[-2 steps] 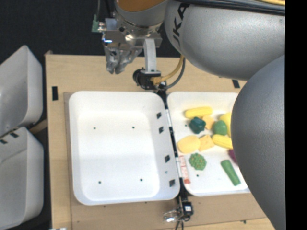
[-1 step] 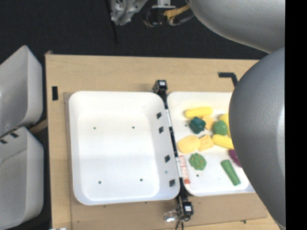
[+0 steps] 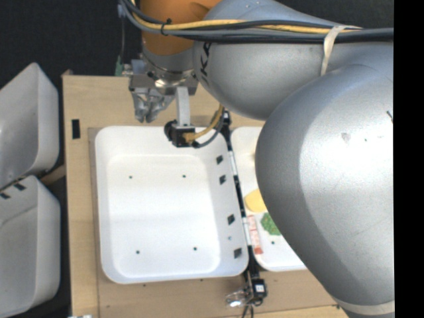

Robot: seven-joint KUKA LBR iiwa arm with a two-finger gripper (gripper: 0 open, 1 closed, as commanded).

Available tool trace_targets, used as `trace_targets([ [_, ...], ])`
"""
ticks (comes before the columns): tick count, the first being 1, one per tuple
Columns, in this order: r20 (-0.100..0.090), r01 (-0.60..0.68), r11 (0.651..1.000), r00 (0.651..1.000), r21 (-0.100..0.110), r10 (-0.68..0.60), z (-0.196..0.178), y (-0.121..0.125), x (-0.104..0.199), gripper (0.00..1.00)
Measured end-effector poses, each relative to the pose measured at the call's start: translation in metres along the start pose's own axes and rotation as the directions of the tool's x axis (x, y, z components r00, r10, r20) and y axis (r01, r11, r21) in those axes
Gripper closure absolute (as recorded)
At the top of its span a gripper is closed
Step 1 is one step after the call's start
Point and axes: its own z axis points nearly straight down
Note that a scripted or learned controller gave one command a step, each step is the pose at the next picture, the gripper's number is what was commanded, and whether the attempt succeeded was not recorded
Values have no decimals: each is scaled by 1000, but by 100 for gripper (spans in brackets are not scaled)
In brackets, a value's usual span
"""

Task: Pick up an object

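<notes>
My end effector (image 3: 147,108): top centre, grip state unclear; should descend squarely over yellow object (image 3: 255,201), right bin (image 3: 281,265)

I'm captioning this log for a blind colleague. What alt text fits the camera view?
A grey robot arm with an orange band reaches in from the right, its gripper above the far rim of the left white bin. The arm hides most of the right bin, where yellow and green items peek out.
</notes>
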Motion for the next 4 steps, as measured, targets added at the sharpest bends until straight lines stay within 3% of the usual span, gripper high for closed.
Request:
trace_targets([
  [1,-10,6,1000,1000,-28,-6,-104,10,1,100],
  [3,-9,6,1000,1000,-28,-6,-282,6,-11,100],
  [4,-5,2,1000,1000,-22,-2,-270,4,-10,100],
])
